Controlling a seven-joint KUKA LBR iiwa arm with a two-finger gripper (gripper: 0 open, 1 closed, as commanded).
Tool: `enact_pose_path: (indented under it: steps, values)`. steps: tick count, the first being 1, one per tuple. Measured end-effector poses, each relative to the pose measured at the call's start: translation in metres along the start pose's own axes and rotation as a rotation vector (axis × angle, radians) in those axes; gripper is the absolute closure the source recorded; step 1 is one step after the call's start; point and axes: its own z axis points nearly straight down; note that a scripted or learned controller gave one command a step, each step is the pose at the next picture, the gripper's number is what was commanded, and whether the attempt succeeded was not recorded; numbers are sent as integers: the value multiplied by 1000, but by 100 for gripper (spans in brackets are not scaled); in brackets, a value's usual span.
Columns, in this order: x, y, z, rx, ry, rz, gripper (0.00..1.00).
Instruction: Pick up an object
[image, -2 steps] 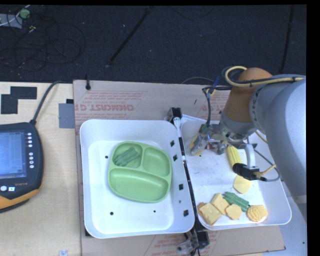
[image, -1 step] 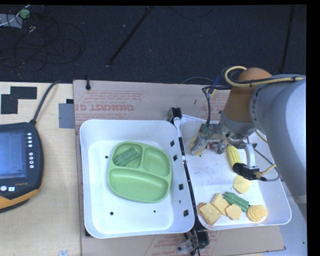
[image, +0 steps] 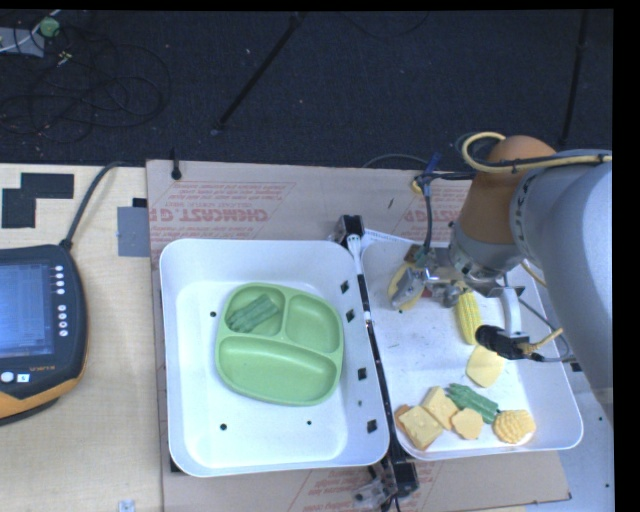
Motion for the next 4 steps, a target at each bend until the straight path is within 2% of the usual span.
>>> enact_pose_path:
  steps: [4]
  values:
    - [-5, 0, 0, 0, 0, -3, 0]
